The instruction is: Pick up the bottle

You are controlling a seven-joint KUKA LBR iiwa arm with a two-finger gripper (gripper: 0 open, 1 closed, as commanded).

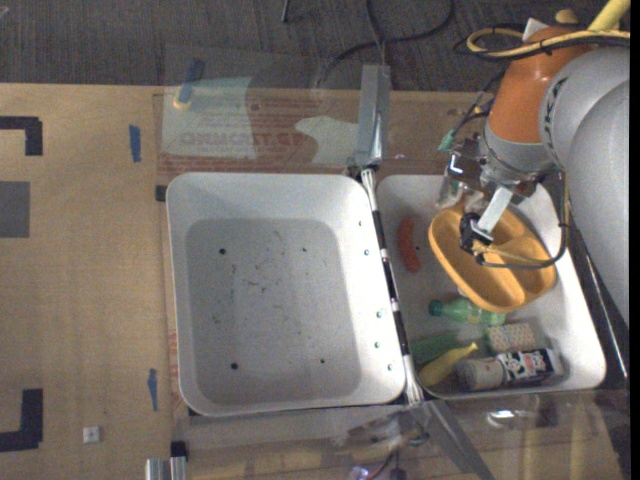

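A pale green bottle [466, 312] lies on its side in the right bin [580, 343], cap pointing left. A second, larger bottle with a black and white label [506, 369] lies along that bin's near wall. My gripper [458, 194] hangs over the far part of the right bin, above the far left rim of a yellow divided dish [500, 268]. It is well up-frame of both bottles and touches neither.
In the right bin a red sausage-shaped thing [408, 244] lies by the left wall. A yellow banana [447, 363], a green thing [432, 346] and a speckled block [512, 337] crowd the near end. The left bin [190, 268] adjoins it.
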